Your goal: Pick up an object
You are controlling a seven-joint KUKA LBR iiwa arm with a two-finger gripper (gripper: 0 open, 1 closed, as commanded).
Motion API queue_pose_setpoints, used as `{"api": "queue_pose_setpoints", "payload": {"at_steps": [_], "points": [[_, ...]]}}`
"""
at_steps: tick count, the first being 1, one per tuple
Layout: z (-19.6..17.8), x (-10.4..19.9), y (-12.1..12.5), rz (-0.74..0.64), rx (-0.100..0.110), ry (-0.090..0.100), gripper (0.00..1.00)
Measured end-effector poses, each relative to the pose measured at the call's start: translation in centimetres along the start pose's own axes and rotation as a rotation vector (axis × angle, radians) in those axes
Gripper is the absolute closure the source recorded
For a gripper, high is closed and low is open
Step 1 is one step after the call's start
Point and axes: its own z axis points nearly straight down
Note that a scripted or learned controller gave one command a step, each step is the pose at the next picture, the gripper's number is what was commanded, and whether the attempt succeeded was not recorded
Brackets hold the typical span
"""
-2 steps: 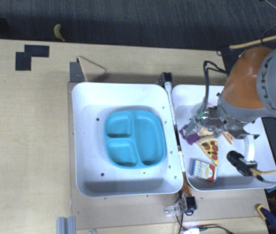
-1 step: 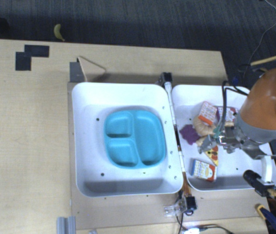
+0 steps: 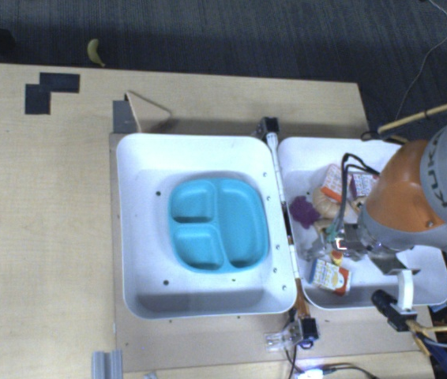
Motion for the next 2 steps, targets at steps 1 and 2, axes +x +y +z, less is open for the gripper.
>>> {"api": "queue_pose_setpoints", "payload": {"at_steps": [1, 2], "points": [[-1.2, 0.1, 0.2, -0.001, -0.005, 0.001, 1.00], [-9.8, 4.9, 4.8, -0.005, 0.005, 0.004, 1.00]]}}
